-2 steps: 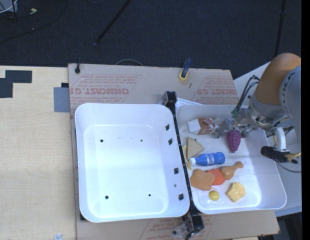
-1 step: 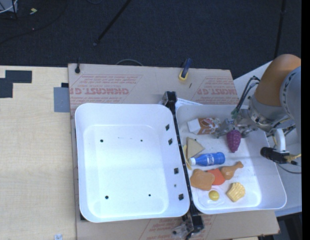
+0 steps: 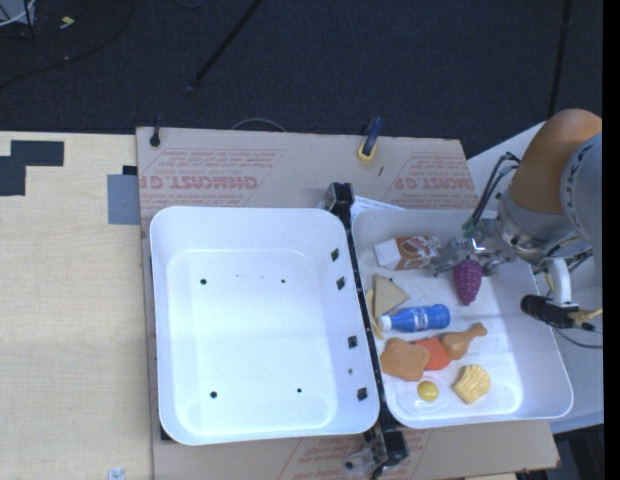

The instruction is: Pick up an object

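Setting: dark floor with cables across the top of the frame; pale wooden bench (image 3: 60, 318) at left, cardboard sheet (image 3: 290, 173) under both bins.
Left bin (image 3: 180, 238): centre of the frame, white; a few dark specks on its floor.
Right bin (image 3: 550, 388): right of centre, joined to its neighbour along a black divider; it bears all the objects.
Wedge (image 3: 388, 295): tan, at this bin's left wall.
Packet (image 3: 418, 249): red and white, near the upper wall, beside a white block.
Bottle (image 3: 417, 319): blue, lying flat at mid-bin.
Lower group: orange piece (image 3: 407, 359), drumstick (image 3: 462, 341), small yellow ball (image 3: 428, 391), yellow corn-like piece (image 3: 472, 383).
Grapes (image 3: 468, 280): purple bunch, upper right of the bin, hanging just under the gripper.
Gripper (image 3: 468, 258): at the grapes' top; whether it is spread or pinched cannot be told.
Arm (image 3: 550, 183): enters from the right edge.
Progress: judged at the grasp stage; a secure hold and lift are not confirmed.
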Robot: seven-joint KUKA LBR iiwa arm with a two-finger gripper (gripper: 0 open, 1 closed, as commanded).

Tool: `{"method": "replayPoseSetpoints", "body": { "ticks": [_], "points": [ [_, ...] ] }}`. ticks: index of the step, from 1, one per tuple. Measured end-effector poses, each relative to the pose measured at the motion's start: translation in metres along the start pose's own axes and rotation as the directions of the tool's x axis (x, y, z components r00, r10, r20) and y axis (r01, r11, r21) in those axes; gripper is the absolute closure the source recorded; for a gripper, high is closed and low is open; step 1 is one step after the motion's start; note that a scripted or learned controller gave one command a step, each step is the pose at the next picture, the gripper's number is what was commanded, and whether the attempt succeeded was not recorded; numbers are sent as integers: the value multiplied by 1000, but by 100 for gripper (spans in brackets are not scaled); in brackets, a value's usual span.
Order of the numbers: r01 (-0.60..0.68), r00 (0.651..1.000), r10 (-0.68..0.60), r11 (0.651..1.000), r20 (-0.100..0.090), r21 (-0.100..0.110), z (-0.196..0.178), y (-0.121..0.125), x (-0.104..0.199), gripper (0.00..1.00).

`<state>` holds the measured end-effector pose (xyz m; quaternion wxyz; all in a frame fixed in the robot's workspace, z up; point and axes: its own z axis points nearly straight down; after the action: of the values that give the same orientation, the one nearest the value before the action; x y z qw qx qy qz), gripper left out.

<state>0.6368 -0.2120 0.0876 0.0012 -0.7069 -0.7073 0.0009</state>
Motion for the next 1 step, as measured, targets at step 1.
{"method": "replayPoseSetpoints", "body": {
  "ticks": [1],
  "points": [
    [1, 1000, -1, 1000, 0, 0, 0, 0, 0, 0]
  ]
}}
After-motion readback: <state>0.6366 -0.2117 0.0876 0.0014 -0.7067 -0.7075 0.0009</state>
